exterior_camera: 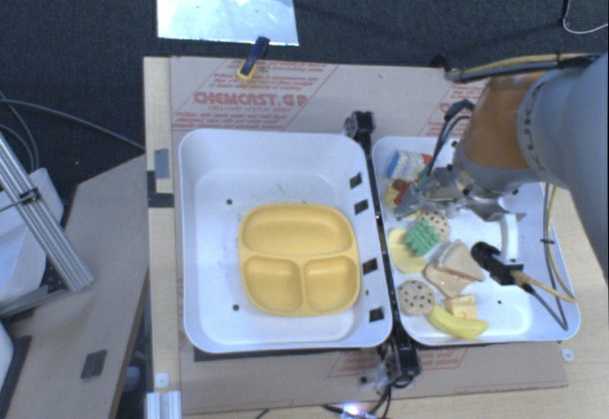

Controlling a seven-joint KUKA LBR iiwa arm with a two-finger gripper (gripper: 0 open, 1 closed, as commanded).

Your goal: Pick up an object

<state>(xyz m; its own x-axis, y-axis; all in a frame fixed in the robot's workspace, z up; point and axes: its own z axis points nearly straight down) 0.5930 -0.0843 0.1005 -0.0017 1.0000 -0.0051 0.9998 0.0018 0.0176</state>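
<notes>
Lowered into the right shallow white bin (539, 320), near its left wall: grey two-finger tool (419, 201), over round chocolate-chip cookie (430, 217); opening impossible to tell.

Right bin (542, 317) crowded with toy food; left bin's (205, 217) margins around yellow tray (300, 258) free.

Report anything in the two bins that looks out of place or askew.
Nothing stands out. The yellow divided plate lies flat in the left bin; the toy foods, including the banana and cookie, sit loosely piled in the right bin.
</notes>
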